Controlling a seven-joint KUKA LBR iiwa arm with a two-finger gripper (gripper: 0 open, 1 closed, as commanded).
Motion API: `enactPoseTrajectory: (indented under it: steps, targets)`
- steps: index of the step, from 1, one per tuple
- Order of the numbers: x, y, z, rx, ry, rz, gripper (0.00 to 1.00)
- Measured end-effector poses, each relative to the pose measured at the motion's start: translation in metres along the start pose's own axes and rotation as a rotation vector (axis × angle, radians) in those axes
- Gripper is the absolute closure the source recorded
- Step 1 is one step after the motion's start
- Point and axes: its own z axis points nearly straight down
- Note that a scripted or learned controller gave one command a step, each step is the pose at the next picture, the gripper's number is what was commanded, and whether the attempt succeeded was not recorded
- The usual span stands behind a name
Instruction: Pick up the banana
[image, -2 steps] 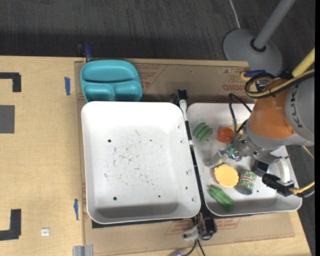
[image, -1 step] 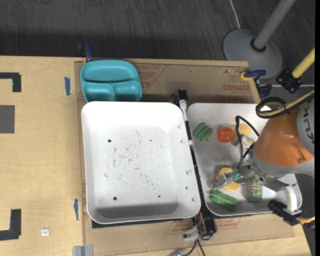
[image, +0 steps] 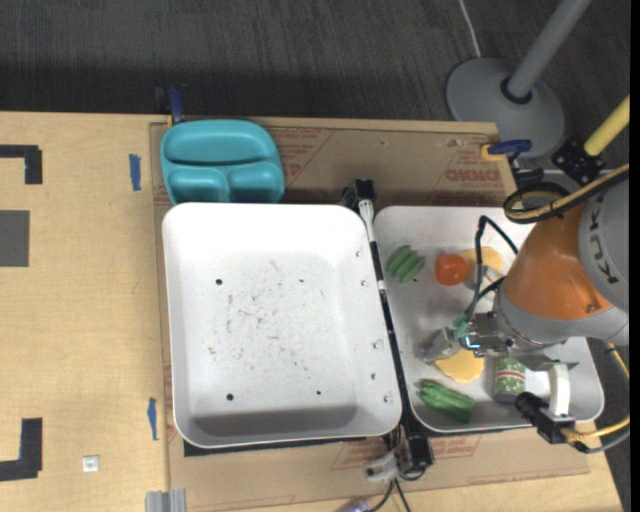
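Gripper (image: 447, 345) low in right bin (image: 590, 405), beside banana (image: 462, 367) near front edge; finger state unclear. Approach step, likely. Next: settle squarely over banana, clear of can (image: 508, 379).

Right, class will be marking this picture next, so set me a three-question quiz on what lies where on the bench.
1. Multiple choice: the end effector is above which place?
A. the bin on the view's left
B. the bin on the view's right
C. the bare cardboard

2. True or false: the teal tray lies inside the bin on the view's right.

3. Short answer: how many green items lie in the bin on the view's right?

Key: 1 B; 2 false, it lies outside the bins, beyond the far edge of the left one; 3 two.
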Motion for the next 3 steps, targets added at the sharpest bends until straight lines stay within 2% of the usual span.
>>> enactPoseTrajectory:
  steps: [1, 3]
  targets:
    - [0.0, 0.001, -0.01, -0.003, 0.0, 0.001, 1.0]
    - [0.001, 0.002, -0.029, -0.007, -0.002, 0.001, 1.0]
